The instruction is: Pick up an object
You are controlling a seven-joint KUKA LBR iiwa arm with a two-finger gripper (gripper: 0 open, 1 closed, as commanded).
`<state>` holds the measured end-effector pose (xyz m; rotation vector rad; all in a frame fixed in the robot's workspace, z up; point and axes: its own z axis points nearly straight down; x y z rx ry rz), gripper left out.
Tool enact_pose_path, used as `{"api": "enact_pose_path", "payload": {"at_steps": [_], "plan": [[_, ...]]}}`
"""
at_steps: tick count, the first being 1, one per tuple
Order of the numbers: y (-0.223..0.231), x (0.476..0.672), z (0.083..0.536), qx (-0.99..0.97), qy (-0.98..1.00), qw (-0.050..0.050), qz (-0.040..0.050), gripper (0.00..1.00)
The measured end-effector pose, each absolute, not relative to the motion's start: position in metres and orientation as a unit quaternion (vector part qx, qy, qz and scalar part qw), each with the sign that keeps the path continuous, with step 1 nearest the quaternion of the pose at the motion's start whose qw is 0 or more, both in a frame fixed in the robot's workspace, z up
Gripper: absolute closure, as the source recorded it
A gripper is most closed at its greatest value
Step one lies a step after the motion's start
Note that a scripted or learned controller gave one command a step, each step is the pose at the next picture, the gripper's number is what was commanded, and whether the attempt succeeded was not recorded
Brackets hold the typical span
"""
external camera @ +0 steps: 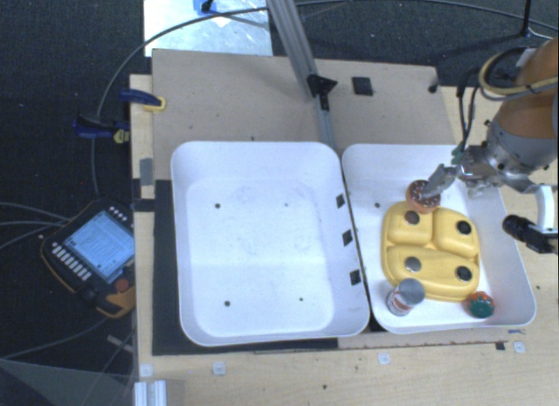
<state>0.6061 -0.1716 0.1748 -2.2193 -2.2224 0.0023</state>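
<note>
The right bin (367,186) holds a large yellow moulded block (432,251) with dark round spots on top. A small brown and pink ring-shaped piece (422,195) lies at the block's far edge. A silver round can (404,295) stands at the block's near left corner, and a small green and orange ball (479,306) sits at its near right corner. My gripper (442,177) reaches in from the right and sits low over the bin, its tip right beside the ring-shaped piece, on its upper right.
The left bin (188,221) lies beside the right one, with black clips on the shared rim (347,237). A metal pole (293,29) slants over the bench's far side. A teach pendant (92,251) lies left of the bench. A black part of the arm (524,230) overhangs the right bin's right wall.
</note>
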Motion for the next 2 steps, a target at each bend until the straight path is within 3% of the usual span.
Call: {"api": "enact_pose_path", "payload": {"at_steps": [1,2], "plan": [[-0.162,0.605,0.124,-0.706,-0.708,-0.001,-0.0017,0.0],[-0.161,0.608,0.139,-0.706,-0.708,-0.003,-0.005,1.0]]}}
